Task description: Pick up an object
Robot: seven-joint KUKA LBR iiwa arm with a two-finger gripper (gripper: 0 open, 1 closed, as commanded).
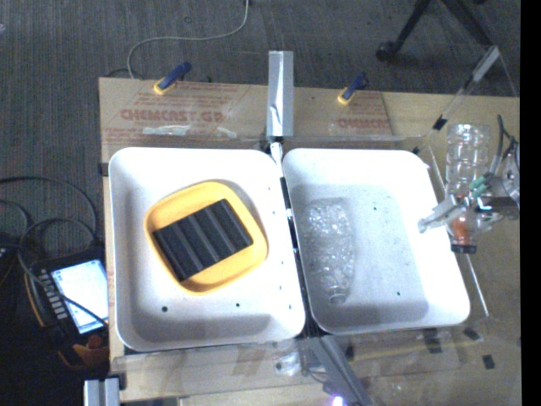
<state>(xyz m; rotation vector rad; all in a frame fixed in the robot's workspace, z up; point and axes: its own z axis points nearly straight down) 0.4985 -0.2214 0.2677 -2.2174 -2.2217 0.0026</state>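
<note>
A yellow, rounded-square object with a black ribbed top point(205, 236) lies in the left bin point(135, 311), slightly turned. A clear, crumpled plastic bottle point(328, 245) lies lengthwise in the left half of the right bin point(397, 311). My gripper point(456, 211) hovers over the right rim of the right bin, well to the right of the bottle. It looks faint and partly see-through. A clear ribbed item point(466, 155) shows just above the gripper; whether the gripper holds it is unclear.
The bins sit side by side on a wooden bench point(211, 117) with two blue-and-yellow clamps point(172, 78) at the back. A metal post point(280, 96) stands behind the seam between the bins. Cables and a tablet point(76, 294) lie on the floor to the left.
</note>
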